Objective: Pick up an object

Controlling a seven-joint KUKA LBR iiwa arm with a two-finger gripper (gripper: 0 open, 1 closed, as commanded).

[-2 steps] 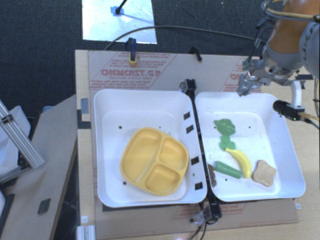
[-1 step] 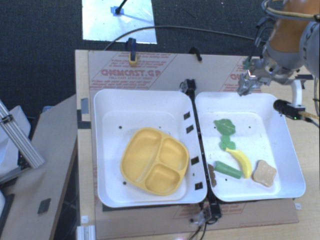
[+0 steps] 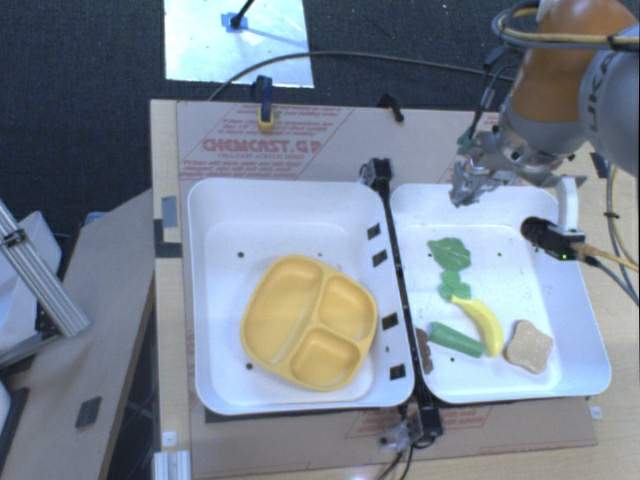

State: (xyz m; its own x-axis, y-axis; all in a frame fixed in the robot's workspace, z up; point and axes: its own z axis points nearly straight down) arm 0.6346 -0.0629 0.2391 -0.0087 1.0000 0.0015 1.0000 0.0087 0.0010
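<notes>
Beside curved banana [image 3: 480, 321], lumpy tan bread [image 3: 528, 346]

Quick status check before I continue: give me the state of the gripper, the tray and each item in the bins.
gripper: raised over the right bin's far edge, holding nothing visible.
yellow divided tray: lying flat in the left bin, compartments bare.
banana: lying in the right bin.
green leafy piece: lying flat beyond the banana.
green cucumber-like piece: lying beside the banana.
bread slice: lying flat, nearest the right bin's right wall.
</notes>
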